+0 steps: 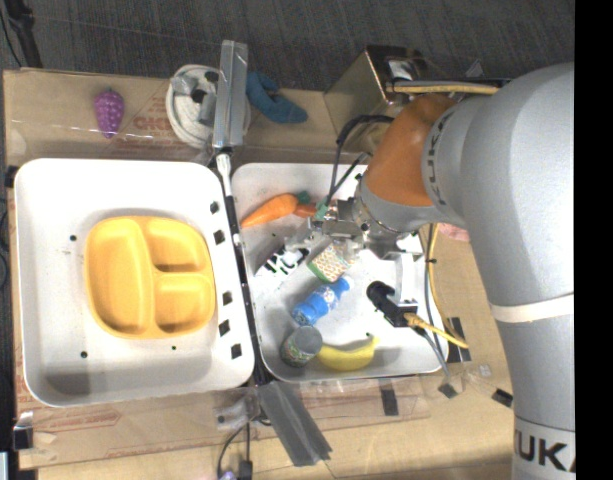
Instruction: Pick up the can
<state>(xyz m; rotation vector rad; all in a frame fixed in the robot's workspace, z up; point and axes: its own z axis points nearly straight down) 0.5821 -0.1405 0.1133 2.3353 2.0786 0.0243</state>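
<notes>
The can [302, 346] stands upright in the near left corner of the right bin [269, 363]; I see its round grey-green top. A banana [348, 354] lies touching it on the right. My gripper [329, 236] hangs over the middle of that bin, well behind the can and apart from it. Right below the gripper sits a small checkered thing [329, 262]; whether it is held is unclear. A blue bottle [319, 303] lies between the gripper and the can.
An orange carrot [273, 209] lies at the back of the right bin, with a black-and-white item [284, 262] near the left wall. The left bin [46, 198] holds a yellow divided tray [151, 273]. Behind the bins sit a purple toy [109, 111], a white roll [193, 103] and a blue thing [273, 101].
</notes>
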